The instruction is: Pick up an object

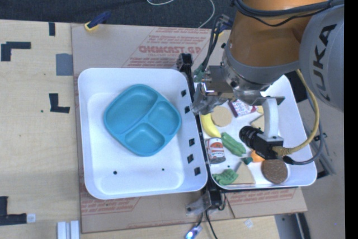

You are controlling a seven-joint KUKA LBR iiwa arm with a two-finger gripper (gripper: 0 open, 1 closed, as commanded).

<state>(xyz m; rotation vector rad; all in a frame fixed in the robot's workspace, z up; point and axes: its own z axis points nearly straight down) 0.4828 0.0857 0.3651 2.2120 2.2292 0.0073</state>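
End effector [211, 97] hangs over the far-left corner of the right bin [292, 102], close to the wall shared with the left bin [94, 120]. Open or closed: can't tell, the wrist body hides the tip, and nothing is visibly held

Nearest candidate, my call: the banana [210, 126], just beside the end effector on the camera-near side, hugging the bin's left wall. Its long axis runs roughly far-to-near along that wall, with a slight curve. A grasp would want to close across that axis, and the wall leaves little room on one side

Right bin contents, crowded:
- tan disc [222, 118] touching or just beside the banana
- green piece [232, 144] and small can [216, 150] nearer the camera
- leafy green item [226, 178] and pale flat slice [244, 175] at the near edge
- brown round item [275, 172] in the near-right corner

Left bin holds a blue divided plate [142, 119], well apart from the end effector

Risk: the clutter makes nudging a neighbour instead of the banana likely
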